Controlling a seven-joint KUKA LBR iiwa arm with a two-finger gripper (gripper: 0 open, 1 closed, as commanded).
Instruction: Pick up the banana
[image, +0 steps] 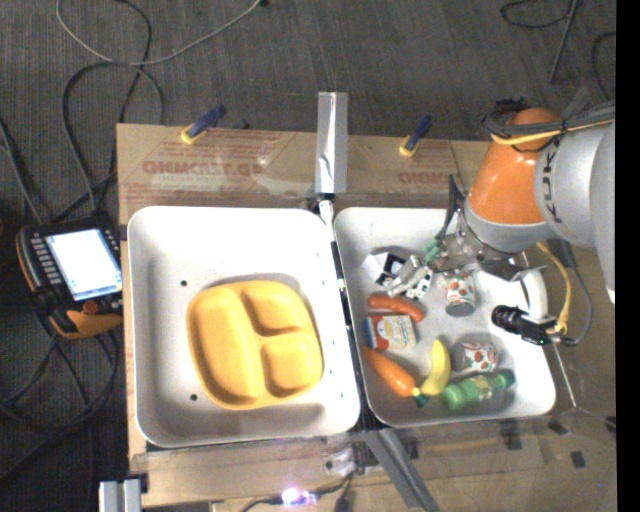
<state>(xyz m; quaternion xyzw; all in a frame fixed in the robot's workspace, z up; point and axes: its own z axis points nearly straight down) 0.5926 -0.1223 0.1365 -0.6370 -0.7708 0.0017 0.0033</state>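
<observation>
Your banana (436, 368) lies in the right bin (540, 400), hemmed in: carrot (388, 372) just left, green bottle (477, 390) at its lower right, can (477, 356) right, carton (390, 331) and sausage (396, 305) above-left. Well above the banana, the gripper (440, 262) hangs; you cannot tell its fingers' state

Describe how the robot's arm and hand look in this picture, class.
The arm is light grey with a broad orange band above the wrist and dark lettering on its side. The hand is dark metal, with a yellow cable looping beside a black fitting.
</observation>
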